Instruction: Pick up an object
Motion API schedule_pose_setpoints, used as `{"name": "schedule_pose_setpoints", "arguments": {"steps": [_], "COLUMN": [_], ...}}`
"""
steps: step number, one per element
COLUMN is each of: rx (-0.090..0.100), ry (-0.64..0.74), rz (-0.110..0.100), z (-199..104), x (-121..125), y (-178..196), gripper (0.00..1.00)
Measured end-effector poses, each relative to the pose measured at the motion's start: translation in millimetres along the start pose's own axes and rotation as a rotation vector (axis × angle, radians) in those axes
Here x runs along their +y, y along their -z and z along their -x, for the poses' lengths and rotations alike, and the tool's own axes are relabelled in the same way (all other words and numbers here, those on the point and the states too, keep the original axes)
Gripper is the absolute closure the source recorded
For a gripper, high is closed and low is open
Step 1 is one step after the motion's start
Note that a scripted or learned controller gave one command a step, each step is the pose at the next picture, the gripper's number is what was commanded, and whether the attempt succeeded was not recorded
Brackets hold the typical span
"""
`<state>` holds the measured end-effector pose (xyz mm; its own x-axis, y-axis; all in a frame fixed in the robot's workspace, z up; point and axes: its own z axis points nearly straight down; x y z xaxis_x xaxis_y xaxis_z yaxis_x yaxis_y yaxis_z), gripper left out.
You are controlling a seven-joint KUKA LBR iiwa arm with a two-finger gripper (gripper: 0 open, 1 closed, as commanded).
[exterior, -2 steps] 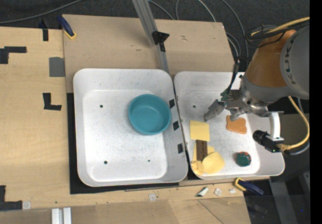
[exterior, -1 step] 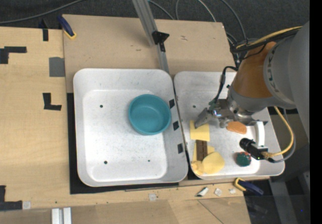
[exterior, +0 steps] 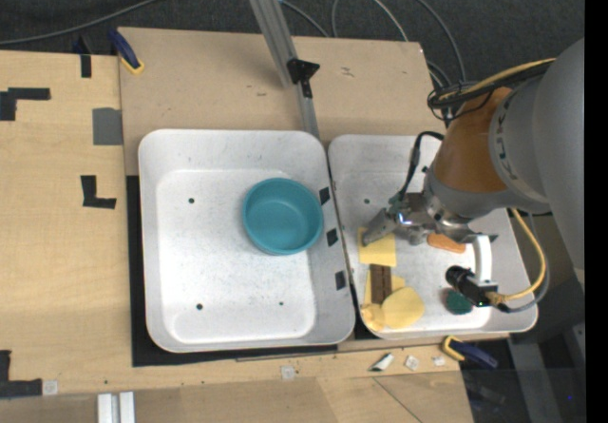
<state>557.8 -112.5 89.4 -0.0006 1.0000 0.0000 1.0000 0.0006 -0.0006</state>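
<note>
A: What takes up the most room?
B: The arm (exterior: 518, 141), grey with an orange band, reaching in from the right over the right bin (exterior: 366, 160). The left bin (exterior: 171, 174) lies just beside it, and a teal bowl (exterior: 281, 215) sits upright right of its middle.
A: And the gripper?
B: The gripper (exterior: 397, 220) is low over the right bin, just above a yellow block (exterior: 378, 251). Whether its jaws are clenched or released, I cannot tell; nothing shows between them.
A: What else lies there?
B: A yellow round piece (exterior: 401, 308) at the near edge, touching a brown bar (exterior: 378, 282) below the block. An orange piece (exterior: 446, 243) is beside the wrist, and a small dark green thing (exterior: 460, 302) is near the bin's right corner.
</note>
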Motion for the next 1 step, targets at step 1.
{"name": "schedule_pose_setpoints", "arguments": {"steps": [1], "rx": [0.001], "ry": [0.001], "rz": [-0.001], "z": [-0.6], "x": [-0.4], "y": [9.6], "gripper": [1.00]}}
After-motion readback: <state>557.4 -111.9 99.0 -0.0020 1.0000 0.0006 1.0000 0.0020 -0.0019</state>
